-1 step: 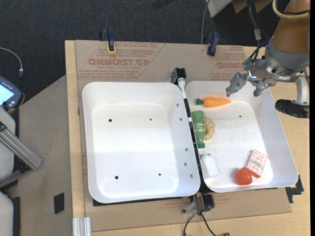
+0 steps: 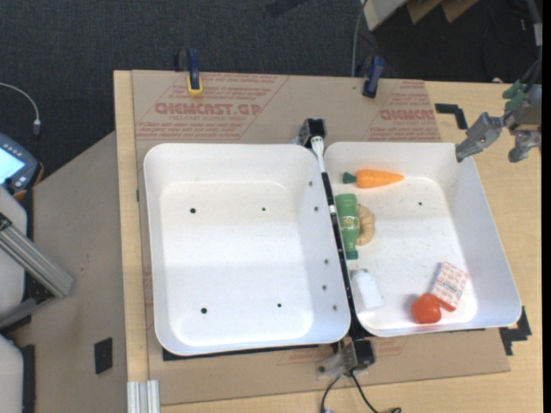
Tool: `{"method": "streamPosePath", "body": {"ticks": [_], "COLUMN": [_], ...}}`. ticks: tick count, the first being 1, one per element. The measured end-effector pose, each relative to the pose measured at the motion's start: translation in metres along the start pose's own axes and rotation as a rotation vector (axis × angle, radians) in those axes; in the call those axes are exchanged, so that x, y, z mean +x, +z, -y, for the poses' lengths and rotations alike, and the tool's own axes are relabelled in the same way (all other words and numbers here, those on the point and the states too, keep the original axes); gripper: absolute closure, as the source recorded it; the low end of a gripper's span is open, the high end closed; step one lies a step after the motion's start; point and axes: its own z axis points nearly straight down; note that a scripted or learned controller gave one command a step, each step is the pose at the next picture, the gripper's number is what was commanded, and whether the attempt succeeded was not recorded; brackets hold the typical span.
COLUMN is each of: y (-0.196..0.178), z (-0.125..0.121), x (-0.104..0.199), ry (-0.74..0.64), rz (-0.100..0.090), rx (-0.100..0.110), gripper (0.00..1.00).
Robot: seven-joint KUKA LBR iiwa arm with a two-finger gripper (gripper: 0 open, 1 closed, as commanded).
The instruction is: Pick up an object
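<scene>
Item: carrot (image 2: 379, 178), far end of the right bin (image 2: 482, 222); we judge it light, stiff, slick, best pinched across its thick middle. Alongside: green bottle (image 2: 347, 224), tomato (image 2: 425, 309), small carton (image 2: 450, 285). Gripper (image 2: 499, 138) hovers beyond the bin's far right corner, above the tabletop (image 2: 258, 101), fingers apart, empty.
</scene>
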Motion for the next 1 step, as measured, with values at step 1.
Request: {"method": "streamPosePath", "body": {"ticks": [1], "y": [-0.1199], "z": [0.0239], "x": [0.0760], "ry": [-0.013], "rz": [-0.005], "rx": [-0.002], "gripper": [0.00]}}
